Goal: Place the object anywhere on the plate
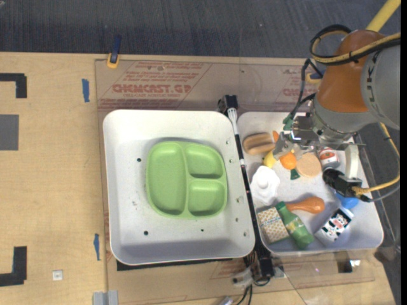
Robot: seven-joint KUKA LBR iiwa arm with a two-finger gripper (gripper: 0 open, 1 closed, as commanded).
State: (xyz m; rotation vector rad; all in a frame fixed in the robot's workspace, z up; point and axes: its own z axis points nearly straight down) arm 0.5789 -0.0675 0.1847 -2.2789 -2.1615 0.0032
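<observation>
I read the task's object as one of the toy foods heaped in the right bin [375,230], though I cannot tell which, since the gripper [294,146] hangs over the pile and the view from above does not show whether it is spread or closed, nor anything caught in it. Right beneath it, near the bin's centre, sit a small orange ball [289,161], a yellow piece [270,160] at its 9 o'clock, and a round tan disc [310,166] at its 3 o'clock. A hot dog bun [257,143] lies toward 10 o'clock from the ball, by the bin's upper left corner. A white lump [265,182] rests at 7 o'clock, and below it a patterned carton [272,224] touches a green bottle [296,227]. An orange drumstick-like piece [308,204] lies at about 5 o'clock from the ball, and a small black-and-white carton [335,224] sits in the lower right corner. The green plate [186,179], divided into three compartments, lies in the middle of the left bin [121,189], well off at 9 o'clock from the pile. The arm [346,81] comes in from 1 o'clock, its orange band above the wrist.
</observation>
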